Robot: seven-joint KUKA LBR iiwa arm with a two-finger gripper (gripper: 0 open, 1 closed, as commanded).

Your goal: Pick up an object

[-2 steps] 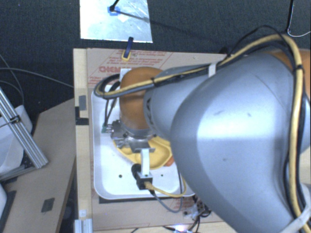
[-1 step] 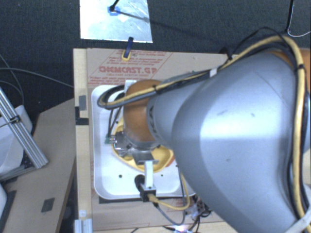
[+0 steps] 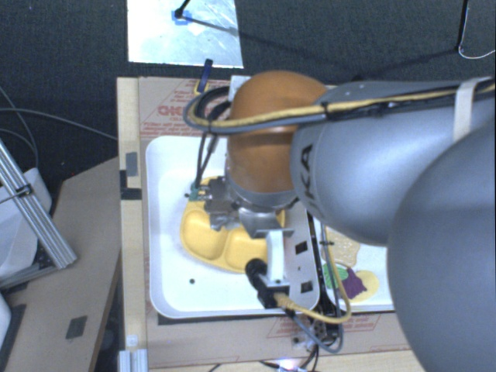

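A soft yellow object lies in the left white bin, partly under the arm's wrist. The gripper hangs over the right part of that yellow object, hidden below the orange band and the grey wrist housing. A purple and yellow item shows at the bin's lower right, half covered by the arm. A small dark speck sits on the bin floor near the front.
The big grey arm covers the right half of the view. Cables loop around the orange band. Cardboard lies beneath the bin. A shiny foil sheet rests on the dark floor behind. Metal framing stands at left.
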